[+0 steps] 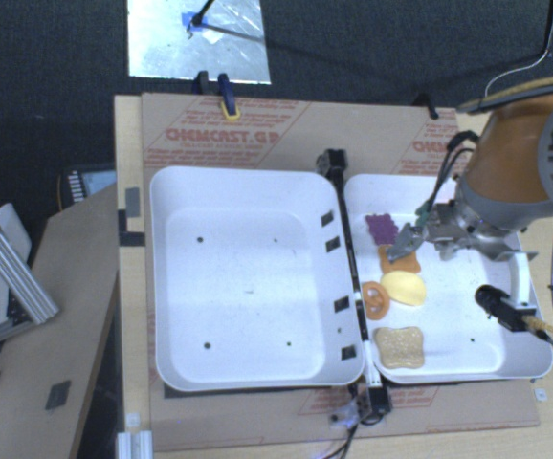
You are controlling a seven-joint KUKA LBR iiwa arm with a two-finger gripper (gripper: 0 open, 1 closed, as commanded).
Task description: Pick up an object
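Note:
The right bin (468,357) holds several small things along its left side. From back to front they are a purple piece (382,227), an orange block (392,261), a yellow lemon-like piece (406,289), an orange pretzel (376,299) and a tan slice of toast (400,347). My gripper (409,244) reaches in from the right and hangs low over the orange block, just right of the purple piece. It covers part of the orange block. Nothing can be seen held in it.
The left bin (248,280) lies beside the right one, with a black divider rail (348,266) between them. Both bins rest on a cardboard sheet (229,132). A shiny metal plate (198,27) lies behind the bench.

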